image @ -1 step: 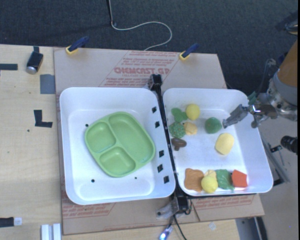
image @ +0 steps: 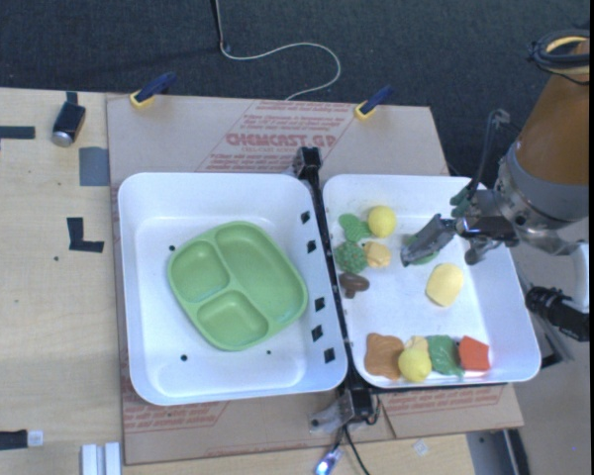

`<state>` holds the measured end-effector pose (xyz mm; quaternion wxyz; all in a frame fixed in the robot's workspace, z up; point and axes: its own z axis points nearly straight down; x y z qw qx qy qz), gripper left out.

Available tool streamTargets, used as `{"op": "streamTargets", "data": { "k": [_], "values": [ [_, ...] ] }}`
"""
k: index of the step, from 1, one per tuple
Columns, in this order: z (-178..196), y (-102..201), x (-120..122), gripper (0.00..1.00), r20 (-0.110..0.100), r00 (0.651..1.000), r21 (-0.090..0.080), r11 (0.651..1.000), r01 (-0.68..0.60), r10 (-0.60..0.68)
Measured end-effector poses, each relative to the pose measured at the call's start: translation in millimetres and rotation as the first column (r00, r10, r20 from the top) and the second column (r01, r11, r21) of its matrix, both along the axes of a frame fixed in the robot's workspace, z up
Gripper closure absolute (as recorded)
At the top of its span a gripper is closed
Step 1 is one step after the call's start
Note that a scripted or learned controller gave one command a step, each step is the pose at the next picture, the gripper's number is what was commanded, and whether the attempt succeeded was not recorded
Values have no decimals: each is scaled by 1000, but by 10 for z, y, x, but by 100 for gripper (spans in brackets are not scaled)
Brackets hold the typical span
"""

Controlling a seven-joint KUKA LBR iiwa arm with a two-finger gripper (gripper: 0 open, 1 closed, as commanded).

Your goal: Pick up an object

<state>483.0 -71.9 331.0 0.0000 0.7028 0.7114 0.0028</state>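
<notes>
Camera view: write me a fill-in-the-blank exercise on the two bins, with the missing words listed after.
1. The green divided tray lies in the ____ bin of the view.
2. The tray has ____ compartments.
3. The red block sits in the right bin's near ____ corner.
4. The pincer hangs over the ____ bin.

Missing words: left; three; right; right

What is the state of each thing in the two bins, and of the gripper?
Green tray: lying flat in left bin, compartments bare.
Yellow ball: resting in right bin.
Yellow lump: resting, untouched.
Red block: resting near front wall.
Gripper: above right bin, holding nothing.
</notes>
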Motion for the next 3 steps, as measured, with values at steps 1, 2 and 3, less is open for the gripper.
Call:
{"op": "streamTargets", "data": {
  "k": [1,2,3],
  "values": [
    [53,-56,7,100,-7,1000,-3,1000,9,-9],
    [243,509,32,100,-4,1000,-3,1000,5,-5],
    [507,1160,6,100,-3,1000,-3,1000,5,-5]
  ]
}}
